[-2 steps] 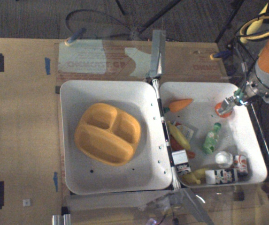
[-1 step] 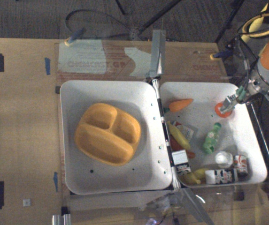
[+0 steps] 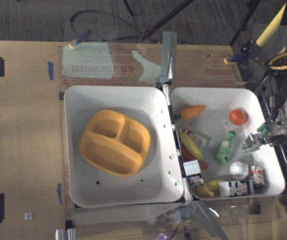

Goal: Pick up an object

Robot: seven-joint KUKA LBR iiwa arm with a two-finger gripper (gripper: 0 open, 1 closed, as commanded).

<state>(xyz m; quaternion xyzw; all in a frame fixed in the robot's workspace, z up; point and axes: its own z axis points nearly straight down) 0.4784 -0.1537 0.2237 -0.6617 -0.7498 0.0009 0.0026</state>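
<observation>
At the right edge of the frame the hand (image 3: 256,140) hangs over the right rim of the right bin (image 3: 211,96); whether it is wide or narrow I cannot tell. Nothing shows between its tips. Nearest it, toward the lower right of the frame, lie a small green bottle (image 3: 225,147), a clear bottle with a white cap (image 3: 238,169) and a small carton (image 3: 241,187). The green bottle looks the likeliest pick: probably light, stiff plastic, smooth and round, so apt to roll or slip; taking it across the middle of its body seems safest. An orange carrot (image 3: 192,112) and a yellow banana (image 3: 190,144) lie further left. The left bin (image 3: 78,101) holds a yellow divided tray (image 3: 115,142).
</observation>
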